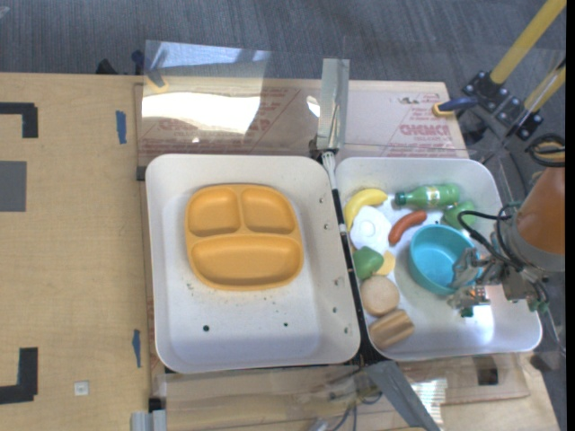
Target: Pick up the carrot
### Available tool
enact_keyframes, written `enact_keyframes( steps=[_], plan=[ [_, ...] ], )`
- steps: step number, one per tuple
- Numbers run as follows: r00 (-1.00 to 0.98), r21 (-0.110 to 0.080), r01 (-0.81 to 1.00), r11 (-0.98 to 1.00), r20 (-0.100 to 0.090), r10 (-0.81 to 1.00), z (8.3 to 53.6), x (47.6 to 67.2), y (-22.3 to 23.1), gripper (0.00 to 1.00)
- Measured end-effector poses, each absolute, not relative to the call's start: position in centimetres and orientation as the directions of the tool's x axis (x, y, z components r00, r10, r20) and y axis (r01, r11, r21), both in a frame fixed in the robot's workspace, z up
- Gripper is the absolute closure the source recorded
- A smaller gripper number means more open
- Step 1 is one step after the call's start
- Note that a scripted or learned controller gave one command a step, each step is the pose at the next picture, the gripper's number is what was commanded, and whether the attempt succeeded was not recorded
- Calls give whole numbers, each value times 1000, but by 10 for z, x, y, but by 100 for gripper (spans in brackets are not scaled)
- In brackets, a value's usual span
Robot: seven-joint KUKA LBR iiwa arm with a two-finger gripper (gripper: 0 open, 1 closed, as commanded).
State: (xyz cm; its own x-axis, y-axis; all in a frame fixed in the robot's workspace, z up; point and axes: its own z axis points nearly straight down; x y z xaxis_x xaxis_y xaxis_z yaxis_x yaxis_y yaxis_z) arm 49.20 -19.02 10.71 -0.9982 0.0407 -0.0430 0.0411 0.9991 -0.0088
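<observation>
where the right bin point(517, 326) meets its outer rim, the tool point(469, 287) hangs low beside a glossy blue bowl point(438, 257); whether it is open or gripping anything i cannot tell. the carrot point(407, 225), a smooth orange-red stub, lies just above the bowl, below a green bottle point(429, 196) and right of a curved banana point(361, 203). a tan bun point(379, 294) sits toward the dividing edge. the left bin point(171, 330) carries a matte orange divided plate point(243, 234), with open white floor around it.

Bright, even light; glare on the clear panel point(211, 106), edges perhaps slightly soft.
</observation>
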Motion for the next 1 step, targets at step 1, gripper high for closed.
enact_keyframes(
  steps=[1],
  plan=[
    [-878,5,478,878,-20,478,101,507,-129,100]
  ],
)
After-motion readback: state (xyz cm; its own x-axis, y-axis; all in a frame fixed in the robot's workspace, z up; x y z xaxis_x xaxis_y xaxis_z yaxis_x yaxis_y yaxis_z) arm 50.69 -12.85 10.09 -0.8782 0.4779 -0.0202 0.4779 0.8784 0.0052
